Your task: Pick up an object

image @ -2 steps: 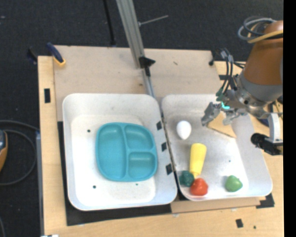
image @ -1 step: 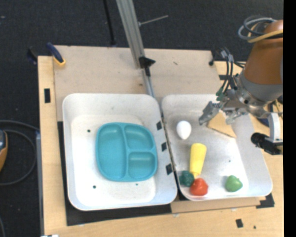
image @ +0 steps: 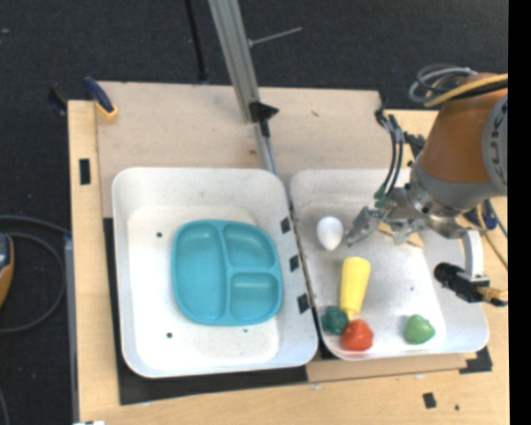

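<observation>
Over the right bin [image: 442,326] hangs the gripper [image: 372,226], its metal fingers [image: 361,227] spread a little with nothing between them, tips hovering just beside a smooth white egg-shaped object [image: 329,232]. Below lies a glossy yellow cylinder [image: 354,283], its lower end touching a dark green lump [image: 334,320] and a rounded red piece [image: 357,336]; a bright green rounded piece [image: 418,328] sits apart, nearer the bin's right corner. In the left bin [image: 142,343], a matte teal plastic tray [image: 226,271] with three compartments rests flat on the worktop's white liner
</observation>
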You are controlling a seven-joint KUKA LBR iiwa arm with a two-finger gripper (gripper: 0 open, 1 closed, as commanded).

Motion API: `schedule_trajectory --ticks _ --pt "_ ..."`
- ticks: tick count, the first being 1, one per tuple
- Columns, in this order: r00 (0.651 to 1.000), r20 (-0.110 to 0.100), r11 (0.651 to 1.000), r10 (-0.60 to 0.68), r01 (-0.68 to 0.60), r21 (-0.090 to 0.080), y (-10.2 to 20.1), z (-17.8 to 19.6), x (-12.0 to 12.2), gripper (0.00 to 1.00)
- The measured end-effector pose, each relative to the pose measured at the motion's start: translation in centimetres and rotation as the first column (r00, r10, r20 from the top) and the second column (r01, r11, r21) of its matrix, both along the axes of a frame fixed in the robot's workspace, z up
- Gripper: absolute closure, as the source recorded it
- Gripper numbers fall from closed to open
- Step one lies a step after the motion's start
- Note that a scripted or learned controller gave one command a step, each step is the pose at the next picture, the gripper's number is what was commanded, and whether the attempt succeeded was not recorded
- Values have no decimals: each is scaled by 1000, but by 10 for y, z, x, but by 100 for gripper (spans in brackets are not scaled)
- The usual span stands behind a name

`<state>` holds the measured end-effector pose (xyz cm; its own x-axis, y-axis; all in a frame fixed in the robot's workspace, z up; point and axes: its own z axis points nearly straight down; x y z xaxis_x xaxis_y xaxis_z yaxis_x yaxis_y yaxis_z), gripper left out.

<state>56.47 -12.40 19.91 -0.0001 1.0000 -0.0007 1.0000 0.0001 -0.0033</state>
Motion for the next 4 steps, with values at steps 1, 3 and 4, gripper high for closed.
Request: schedule_trajectory --ticks 1,3,4 --pt "1000 1 1000 -1 1 -1 -7 -44 1 0" --pt "1000 7 1000 -7 7 -1 -9 -83 2 100" --pt "1000 11 1000 4 -4 -1 -1 -29 8 100"
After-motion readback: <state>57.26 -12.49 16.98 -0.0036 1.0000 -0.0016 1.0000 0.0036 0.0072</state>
